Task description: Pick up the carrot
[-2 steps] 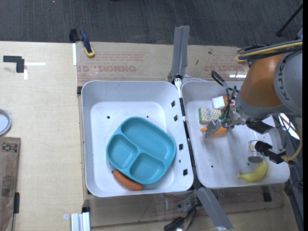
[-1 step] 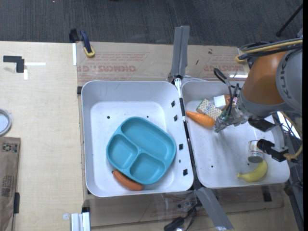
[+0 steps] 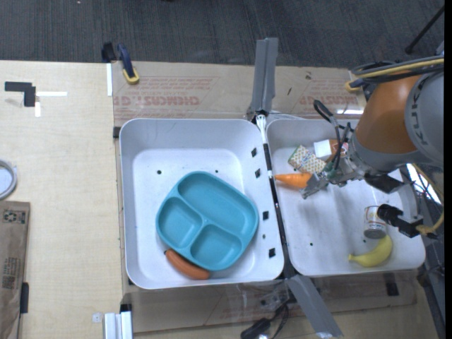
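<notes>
The carrot (image 3: pixel 292 180) is a short orange piece lying in the right bin (image 3: pixel 318 249) near its left wall, pointing left. My gripper (image 3: pixel 316 184) reaches in from the right and sits low at the carrot's right end, touching or nearly touching it. The grey arm with its orange band (image 3: pixel 385 122) hangs over the bin's upper right part.
A patterned packet (image 3: pixel 307 159) lies just behind the carrot. A small can (image 3: pixel 374 222) and a banana (image 3: pixel 372 253) sit in the right bin's lower right. The left bin (image 3: pixel 141 189) holds a blue divided plate (image 3: pixel 206 219) and a red sausage (image 3: pixel 187 265).
</notes>
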Robot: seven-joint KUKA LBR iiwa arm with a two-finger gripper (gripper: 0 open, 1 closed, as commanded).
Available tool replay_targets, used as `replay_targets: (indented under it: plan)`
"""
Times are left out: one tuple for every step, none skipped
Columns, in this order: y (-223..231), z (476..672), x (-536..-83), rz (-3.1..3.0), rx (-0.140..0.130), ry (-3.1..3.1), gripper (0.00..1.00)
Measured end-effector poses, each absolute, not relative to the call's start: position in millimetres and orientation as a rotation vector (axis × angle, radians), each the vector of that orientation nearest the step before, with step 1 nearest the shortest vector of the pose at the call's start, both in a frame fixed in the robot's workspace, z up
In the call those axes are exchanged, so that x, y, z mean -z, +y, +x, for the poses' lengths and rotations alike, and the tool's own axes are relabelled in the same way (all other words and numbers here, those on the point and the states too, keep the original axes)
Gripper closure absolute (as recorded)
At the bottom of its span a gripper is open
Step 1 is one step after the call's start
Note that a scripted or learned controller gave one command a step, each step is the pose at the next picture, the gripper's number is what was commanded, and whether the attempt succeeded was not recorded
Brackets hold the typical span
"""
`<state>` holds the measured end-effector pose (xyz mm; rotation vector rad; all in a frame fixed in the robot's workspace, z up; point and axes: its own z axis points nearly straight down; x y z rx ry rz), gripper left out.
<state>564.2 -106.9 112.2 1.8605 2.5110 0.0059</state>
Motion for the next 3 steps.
replay_targets:
  plan:
    - [-136,603.4,-91,2.48,0.005,1.93,0.0]
    - [-136,603.3,-100,2.478,0.009,1.933,1.0]
    - [-103,593.9,-223,2.38,0.004,2.05,1.0]
